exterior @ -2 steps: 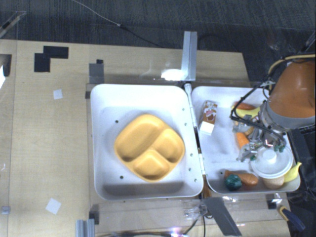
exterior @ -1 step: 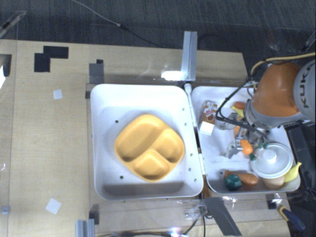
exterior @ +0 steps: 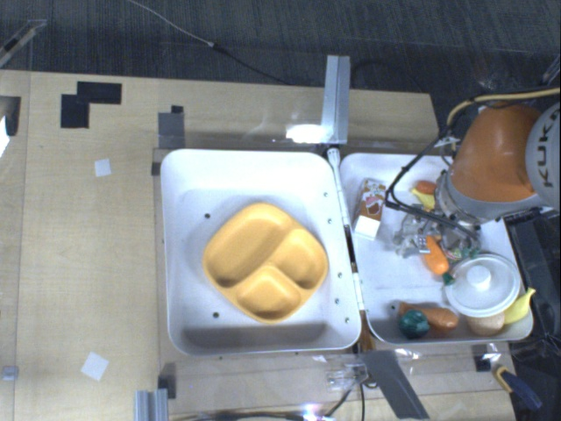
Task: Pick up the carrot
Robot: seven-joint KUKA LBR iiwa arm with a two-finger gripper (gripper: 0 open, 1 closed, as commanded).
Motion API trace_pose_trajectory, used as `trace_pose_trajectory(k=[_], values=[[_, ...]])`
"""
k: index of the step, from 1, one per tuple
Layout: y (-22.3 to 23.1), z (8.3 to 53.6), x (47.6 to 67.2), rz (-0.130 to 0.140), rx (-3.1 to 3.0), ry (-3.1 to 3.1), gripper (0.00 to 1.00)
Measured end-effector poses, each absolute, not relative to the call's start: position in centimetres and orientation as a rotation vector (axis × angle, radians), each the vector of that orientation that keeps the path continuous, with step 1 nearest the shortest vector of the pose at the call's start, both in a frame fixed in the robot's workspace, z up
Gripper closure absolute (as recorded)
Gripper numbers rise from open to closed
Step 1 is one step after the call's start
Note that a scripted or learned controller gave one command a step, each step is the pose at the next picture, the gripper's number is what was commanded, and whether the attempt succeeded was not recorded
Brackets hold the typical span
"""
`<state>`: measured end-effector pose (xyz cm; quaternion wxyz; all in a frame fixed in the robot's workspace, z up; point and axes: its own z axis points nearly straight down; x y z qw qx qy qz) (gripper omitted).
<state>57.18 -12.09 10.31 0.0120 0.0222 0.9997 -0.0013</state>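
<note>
Arm (exterior: 495, 152) hides end effector (exterior: 429, 235); carrot (exterior: 436, 255) partly covered.

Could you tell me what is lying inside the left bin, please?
The left bin holds one yellow divided plate. Whatever lies beneath that plate is covered.

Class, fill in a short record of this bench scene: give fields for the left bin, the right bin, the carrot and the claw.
left bin: shallow white bin holding a yellow three-compartment plastic tray
right bin: shallow white bin with mixed toy food and a round white lidded container
carrot: small orange carrot, lying beside the container
claw: metal two-finger claw, low over the right bin, next to the carrot
</note>
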Motion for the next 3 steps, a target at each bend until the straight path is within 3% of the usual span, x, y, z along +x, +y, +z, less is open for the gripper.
trace_pose_trajectory(k=[1, 2, 3], values=[[-6.7, 19.0, 60.2, 0.004, 0.196, 3.118, 1.0], [-6.9, 18.7, 60.1, 0.002, 0.201, 3.124, 0.0], [-10.1, 11.3, 51.0, -0.001, 0.236, 3.127, 0.0]])
